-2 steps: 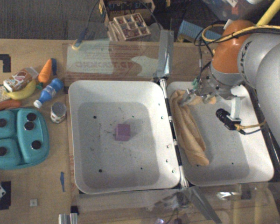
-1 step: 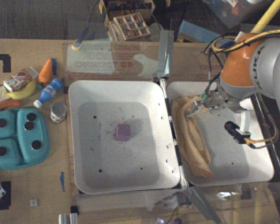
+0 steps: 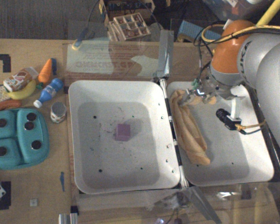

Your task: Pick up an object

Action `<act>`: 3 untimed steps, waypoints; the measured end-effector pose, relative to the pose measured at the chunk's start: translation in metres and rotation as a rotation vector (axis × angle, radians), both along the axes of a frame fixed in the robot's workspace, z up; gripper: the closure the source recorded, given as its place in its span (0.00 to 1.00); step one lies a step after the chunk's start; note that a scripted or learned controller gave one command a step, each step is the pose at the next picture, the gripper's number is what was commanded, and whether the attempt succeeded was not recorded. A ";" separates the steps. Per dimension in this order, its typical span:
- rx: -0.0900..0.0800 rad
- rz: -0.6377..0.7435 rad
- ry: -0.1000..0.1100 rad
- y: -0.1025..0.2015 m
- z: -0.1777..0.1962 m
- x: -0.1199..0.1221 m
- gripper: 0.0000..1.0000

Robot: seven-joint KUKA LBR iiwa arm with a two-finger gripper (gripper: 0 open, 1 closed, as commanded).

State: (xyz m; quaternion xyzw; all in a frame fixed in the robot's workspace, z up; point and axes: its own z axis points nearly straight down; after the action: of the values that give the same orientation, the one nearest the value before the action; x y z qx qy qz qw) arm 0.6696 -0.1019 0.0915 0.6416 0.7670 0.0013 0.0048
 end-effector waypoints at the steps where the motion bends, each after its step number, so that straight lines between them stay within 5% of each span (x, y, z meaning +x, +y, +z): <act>1: 0.001 0.101 -0.003 -0.026 0.000 -0.086 0.00; 2: -0.003 0.341 0.000 -0.002 0.000 -0.011 0.00; 3: -0.002 0.435 -0.006 0.004 0.001 -0.055 0.00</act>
State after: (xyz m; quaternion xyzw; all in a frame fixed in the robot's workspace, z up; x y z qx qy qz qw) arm 0.6149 -0.0976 0.0925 0.4609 0.8874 0.0032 0.0073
